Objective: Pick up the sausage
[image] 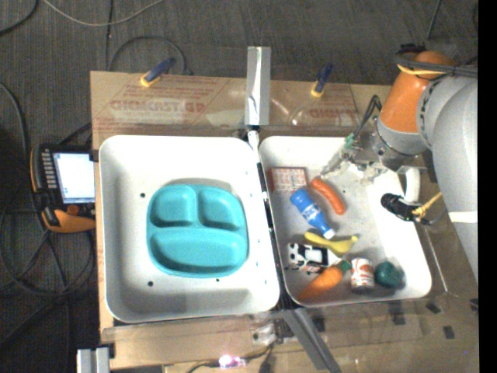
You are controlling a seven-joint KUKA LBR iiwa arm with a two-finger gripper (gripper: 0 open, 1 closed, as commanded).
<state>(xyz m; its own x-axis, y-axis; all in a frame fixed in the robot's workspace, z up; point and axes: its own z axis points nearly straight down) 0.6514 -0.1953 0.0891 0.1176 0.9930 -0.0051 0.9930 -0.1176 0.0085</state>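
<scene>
Bench with 2 shallow white plastic bins side by side. In the left bin (pixel 116 208) you see a turquoise divided tray (pixel 198 229), smooth and rounded, with 3 compartments. The right bin (pixel 404 231) holds the loose items. The sausage (pixel 329 196), a short, glossy orange-red cylinder with rounded ends, lies diagonally in the upper middle of this bin, just beside the blue bottle (pixel 311 212) with its white cap. Below them you find a curved yellow banana (pixel 332 242), a black-and-white cow-patterned toy (pixel 303 258), a tapered orange carrot (pixel 322 281), a small red-and-white can (pixel 361 273) and a dark green rounded object (pixel 388 273). A flat printed card (pixel 286 179) lies at the bin's upper left. The gripper (pixel 359 160) hangs over the bin's upper right part, near the sausage but apart from it; you cannot tell how its metal end stands.
</scene>
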